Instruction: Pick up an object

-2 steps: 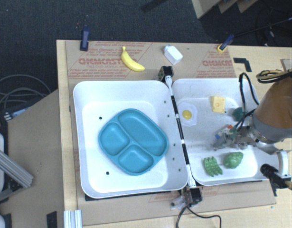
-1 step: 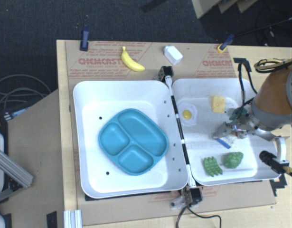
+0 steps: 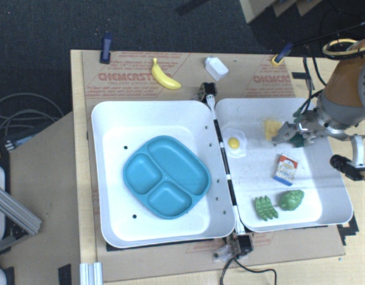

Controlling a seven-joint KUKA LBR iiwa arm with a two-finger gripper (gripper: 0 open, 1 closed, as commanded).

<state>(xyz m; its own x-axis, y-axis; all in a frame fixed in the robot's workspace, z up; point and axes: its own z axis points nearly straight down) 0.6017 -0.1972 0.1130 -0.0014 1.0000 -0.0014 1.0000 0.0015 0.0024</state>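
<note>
Small yellow block (image 3: pixel 272 127) lies just left of the two-finger gripper (image 3: pixel 287 136), near the right white bin's (image 3: pixel 333 209) back wall; finger spacing can't be told. Same bin: fried-egg toy (image 3: pixel 234 142), small carton (image 3: pixel 286 169), two green toys (image 3: pixel 278 204). Left white bin (image 3: pixel 111 129) holds a blue divided plate (image 3: pixel 165 176).

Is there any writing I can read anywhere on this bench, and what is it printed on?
"CHEMCAST", in red, on the brown board behind the left bin, next to the banana.
"CHEMCAST" again, in red, on the same board behind the right bin.
Lines of smaller red print above and below each word: too small to read.
Small box in the right bin: printed red, white and blue, but blurred beyond reading.
</note>
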